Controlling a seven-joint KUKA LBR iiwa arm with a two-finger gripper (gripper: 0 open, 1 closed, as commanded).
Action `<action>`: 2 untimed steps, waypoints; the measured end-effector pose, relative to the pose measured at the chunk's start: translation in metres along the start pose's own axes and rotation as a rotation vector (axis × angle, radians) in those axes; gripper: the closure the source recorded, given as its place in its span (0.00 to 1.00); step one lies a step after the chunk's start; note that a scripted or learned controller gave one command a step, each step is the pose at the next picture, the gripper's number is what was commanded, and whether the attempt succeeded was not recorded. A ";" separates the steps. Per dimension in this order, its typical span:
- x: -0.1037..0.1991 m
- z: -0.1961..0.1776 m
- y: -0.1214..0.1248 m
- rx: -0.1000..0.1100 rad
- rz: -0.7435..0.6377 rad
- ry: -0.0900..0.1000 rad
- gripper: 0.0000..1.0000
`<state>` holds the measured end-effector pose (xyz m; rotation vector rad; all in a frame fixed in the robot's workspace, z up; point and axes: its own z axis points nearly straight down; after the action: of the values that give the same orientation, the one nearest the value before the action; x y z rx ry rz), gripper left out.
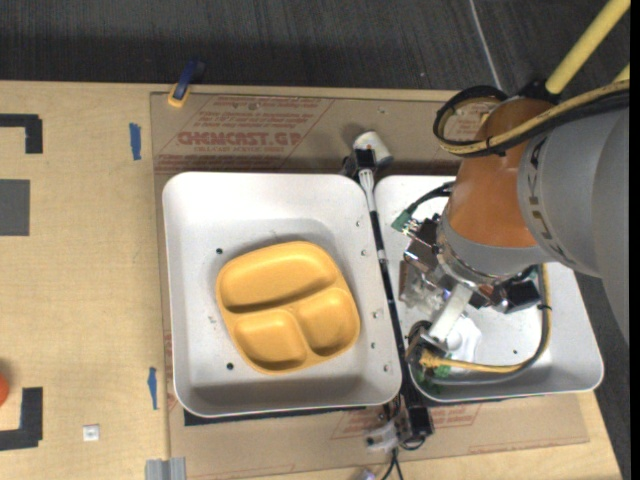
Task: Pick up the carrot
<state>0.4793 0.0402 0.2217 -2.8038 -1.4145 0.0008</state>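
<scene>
Grey metal and cabling made up the end effector (440, 318), low inside the right bin (570, 363), presumably reaching for the carrot; whether it gripped anything could not be told, and no carrot was visible there. The left bin (190, 268) held a yellow divided tray (288, 303) on the worktop (80, 218)

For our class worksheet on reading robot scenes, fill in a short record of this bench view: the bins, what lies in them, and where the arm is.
left bin: shallow white plastic bin, square
left bin contents: yellow three-compartment plastic tray, lying tilted
right bin: shallow white bin, partly covered by the arm
arm: grey arm with orange band, reaching down over the right bin
gripper: low inside the right bin
carrot: cannot tell where
</scene>
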 end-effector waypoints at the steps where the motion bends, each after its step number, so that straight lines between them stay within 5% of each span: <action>1: 0.020 -0.015 -0.015 0.000 0.434 -0.001 1.00; 2: 0.065 0.054 -0.049 0.001 0.719 -0.001 1.00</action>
<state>0.4788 0.1215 0.1681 -3.1222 -0.3376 0.0038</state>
